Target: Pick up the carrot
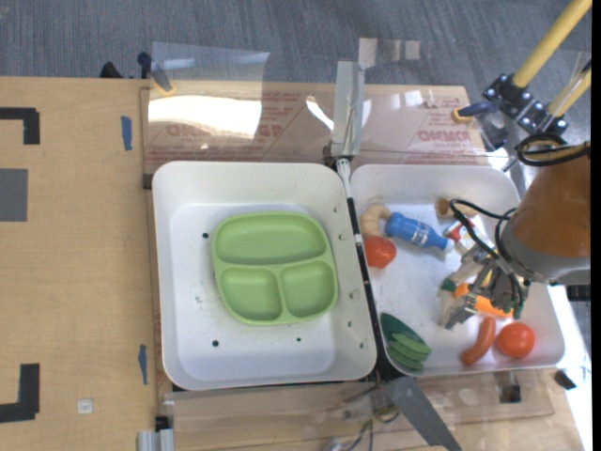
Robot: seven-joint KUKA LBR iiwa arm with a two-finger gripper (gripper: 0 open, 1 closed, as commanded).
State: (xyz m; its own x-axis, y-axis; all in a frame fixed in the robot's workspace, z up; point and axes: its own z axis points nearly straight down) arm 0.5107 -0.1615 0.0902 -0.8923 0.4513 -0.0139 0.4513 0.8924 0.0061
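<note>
The surface (66,252) carries two white bins. The left bin (178,252) holds a green divided plate (274,267). The right bin (404,280) holds the small items. The arm (554,219) enters from 3 o'clock, and its tool (467,301) is low over the lower right part of the right bin. The carrot (485,303) lies there, orange, partly hidden under the tool; its long axis seems to run from 9 to 3 o'clock, but which end is the tip I cannot tell. Whether the tool is released or grasping I cannot tell. At 6 o'clock of the carrot lie a sausage (478,341) and a tomato (515,339). A blue bottle (416,231) lies at 11 o'clock.
</note>
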